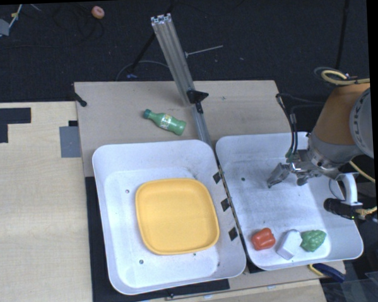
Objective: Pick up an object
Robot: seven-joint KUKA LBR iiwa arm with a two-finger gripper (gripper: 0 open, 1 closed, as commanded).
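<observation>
In the right bin [252,150], three small objects lie along the near edge: a red one [263,238], a white block [287,244] and a green one [312,240]. My gripper [288,178] hangs over the bin's middle right, well behind those objects. Its fingers are spread open and nothing is between them. The grey arm with its orange band [336,117] reaches in from the right.
A yellow plate [177,215] lies in the left bin [114,164]. A green bottle [165,121] lies on the bench behind the left bin. An aluminium bar [177,53] slants up from between the bins at the back.
</observation>
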